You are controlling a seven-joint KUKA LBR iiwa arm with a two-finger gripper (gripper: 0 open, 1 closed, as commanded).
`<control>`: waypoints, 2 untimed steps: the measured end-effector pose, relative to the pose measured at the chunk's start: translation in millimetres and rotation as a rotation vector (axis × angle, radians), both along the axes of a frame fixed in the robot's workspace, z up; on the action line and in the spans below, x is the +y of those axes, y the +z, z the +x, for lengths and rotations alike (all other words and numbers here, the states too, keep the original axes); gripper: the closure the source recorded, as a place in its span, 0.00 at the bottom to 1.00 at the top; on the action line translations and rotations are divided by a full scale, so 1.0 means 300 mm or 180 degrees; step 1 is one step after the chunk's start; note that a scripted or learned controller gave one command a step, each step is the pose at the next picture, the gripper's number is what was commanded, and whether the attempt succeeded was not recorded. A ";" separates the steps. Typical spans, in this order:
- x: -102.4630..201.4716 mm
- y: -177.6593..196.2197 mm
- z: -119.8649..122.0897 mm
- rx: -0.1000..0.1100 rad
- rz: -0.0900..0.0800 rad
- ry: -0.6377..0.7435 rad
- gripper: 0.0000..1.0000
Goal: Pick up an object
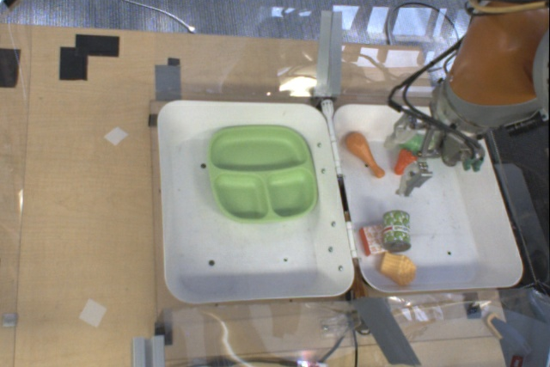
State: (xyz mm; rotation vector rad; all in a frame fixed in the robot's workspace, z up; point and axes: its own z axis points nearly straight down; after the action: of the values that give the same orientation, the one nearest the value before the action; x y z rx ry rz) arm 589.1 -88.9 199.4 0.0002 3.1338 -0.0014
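My gripper (418, 172) hangs over the upper middle of the right bin (481, 271), under the grey wrist and orange band. A small red-orange piece (403, 161) lies right beside it on its left, partly covered by the gripper body. An orange drumstick-shaped toy (363, 152) lies further left near the bin's divider. Lower in the bin stand a green can (396, 229), a small red box (371, 240) and a tan cone-like piece (398, 268).
The left bin (185, 262) holds a green divided plate (262, 172). A raised rim (339, 185) separates the two bins. Cables loop above the wrist at the back right. Bare white floor lies in the right bin's right half.
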 end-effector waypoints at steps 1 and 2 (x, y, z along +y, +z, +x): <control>0.012 -0.349 0.085 0.0017 0.0010 -0.0853 0.00; 0.012 -0.295 0.100 -0.0032 0.0006 -0.0838 1.00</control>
State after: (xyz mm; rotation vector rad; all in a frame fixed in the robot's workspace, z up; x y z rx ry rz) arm 619.1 -85.2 110.8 0.4103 3.0969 0.0000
